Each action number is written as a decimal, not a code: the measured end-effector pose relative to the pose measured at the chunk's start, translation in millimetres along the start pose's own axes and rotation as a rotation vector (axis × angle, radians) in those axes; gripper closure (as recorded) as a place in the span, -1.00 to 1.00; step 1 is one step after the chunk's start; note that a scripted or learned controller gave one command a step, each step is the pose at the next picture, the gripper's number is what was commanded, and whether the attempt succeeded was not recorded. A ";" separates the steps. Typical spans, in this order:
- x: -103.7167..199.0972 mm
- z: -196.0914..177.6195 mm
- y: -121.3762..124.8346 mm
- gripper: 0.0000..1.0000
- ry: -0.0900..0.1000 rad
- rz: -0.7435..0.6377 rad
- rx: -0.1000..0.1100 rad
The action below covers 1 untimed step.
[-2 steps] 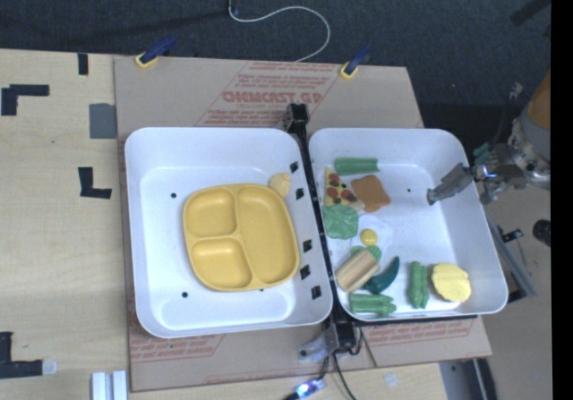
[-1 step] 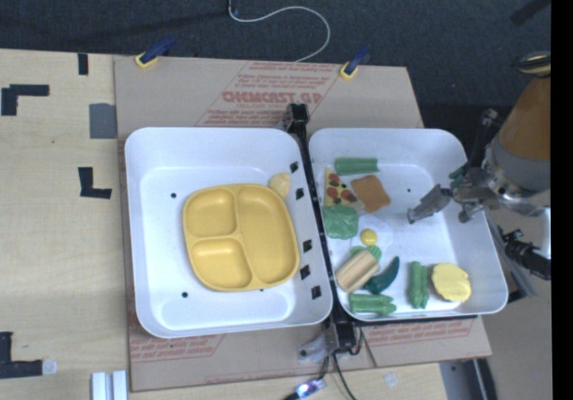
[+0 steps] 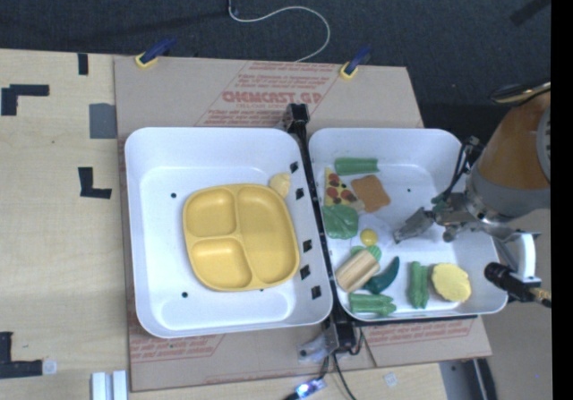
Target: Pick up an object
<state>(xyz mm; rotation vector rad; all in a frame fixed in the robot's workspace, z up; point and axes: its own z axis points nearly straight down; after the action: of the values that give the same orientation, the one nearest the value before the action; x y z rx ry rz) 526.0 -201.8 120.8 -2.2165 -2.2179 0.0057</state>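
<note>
The right bin holds several toy foods: a green bean pod, a brown toast slice, a pizza slice, a green leafy piece, a small yellow ball, a hot dog bun, a dark green pepper, a green pod, a green pickle and a yellow chip. My gripper hangs over the middle of the right bin's floor, right of the yellow ball. Nothing shows between its fingers.
The left bin holds a yellow divided plate and a small pale yellow piece near the divider. A cardboard sheet lies under both bins. A white cable loops at the back.
</note>
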 end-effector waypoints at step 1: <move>0.7 37.8 0.3 -1.00 -0.003 0.000 -0.005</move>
<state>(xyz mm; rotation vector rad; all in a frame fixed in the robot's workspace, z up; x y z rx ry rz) 526.0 -201.0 82.9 -2.2201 -2.2224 0.0026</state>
